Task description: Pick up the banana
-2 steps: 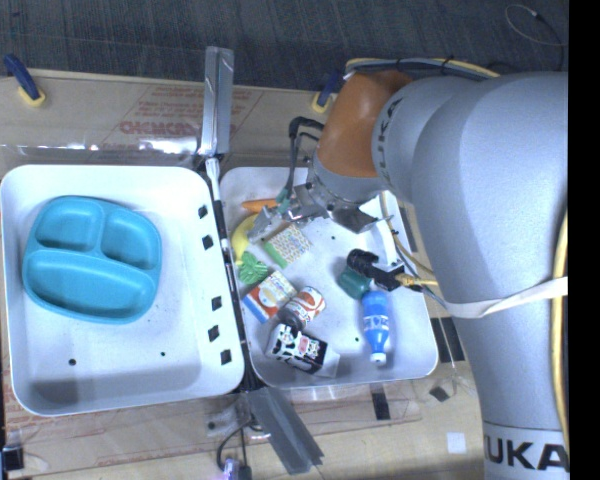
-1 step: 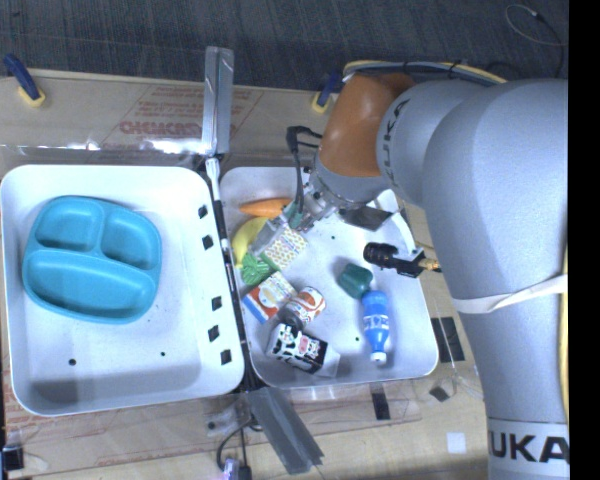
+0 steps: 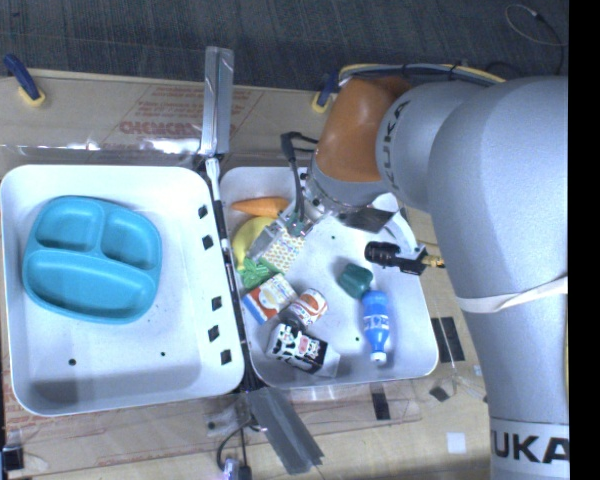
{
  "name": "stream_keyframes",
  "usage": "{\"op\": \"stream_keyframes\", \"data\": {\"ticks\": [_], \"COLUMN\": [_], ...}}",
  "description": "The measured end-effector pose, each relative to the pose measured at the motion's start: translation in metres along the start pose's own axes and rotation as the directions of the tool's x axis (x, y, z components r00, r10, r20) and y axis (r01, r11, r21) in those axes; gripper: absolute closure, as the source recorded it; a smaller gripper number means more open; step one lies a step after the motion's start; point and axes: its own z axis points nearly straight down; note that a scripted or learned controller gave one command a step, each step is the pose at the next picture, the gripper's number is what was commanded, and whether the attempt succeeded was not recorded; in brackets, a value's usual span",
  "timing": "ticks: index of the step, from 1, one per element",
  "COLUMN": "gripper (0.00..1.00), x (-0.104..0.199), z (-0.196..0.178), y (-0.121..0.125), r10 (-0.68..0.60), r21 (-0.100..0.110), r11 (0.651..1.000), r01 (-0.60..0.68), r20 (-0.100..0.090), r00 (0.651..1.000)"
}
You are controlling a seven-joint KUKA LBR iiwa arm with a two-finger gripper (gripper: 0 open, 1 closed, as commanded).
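The banana (image 3: pixel 244 240) is yellow and lies against the left wall of the right bin (image 3: pixel 410 358), just below an orange carrot (image 3: pixel 260 207). Only part of the banana shows, since my gripper (image 3: pixel 278 242) covers its right side. The gripper comes down from the orange-banded wrist (image 3: pixel 352 143) and sits right over the banana's right edge. Whether it touches the fruit is hidden by the gripper body.
The right bin also holds a colourful packet (image 3: pixel 271 294), a small can (image 3: pixel 311 305), a black-and-white carton (image 3: pixel 298 349), a teal cup (image 3: pixel 356 279) and a blue bottle (image 3: pixel 377 326). A blue divided plate (image 3: pixel 90 258) lies in the left bin (image 3: pixel 130 368).
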Motion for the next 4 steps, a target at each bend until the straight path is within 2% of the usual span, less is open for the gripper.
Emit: {"op": "stream_keyframes", "data": {"ticks": [1,2,3,4], "gripper": [0.0,1.0,1.0,1.0], "x": [0.012,0.012,0.122,0.184], "z": [-0.003,-0.014,-0.102,-0.201], "y": [-0.01,-0.01,-0.007,-0.025], "r10": [-0.519,-0.522,-0.377,-0.432], "r21": [-0.007,-0.007,-0.009,-0.009], "r11": [0.855,0.853,0.926,0.902], "r01": [0.519,0.522,0.377,0.432], "r20": [0.014,0.016,0.013,0.015], "r00": [0.855,0.853,0.926,0.902]}}
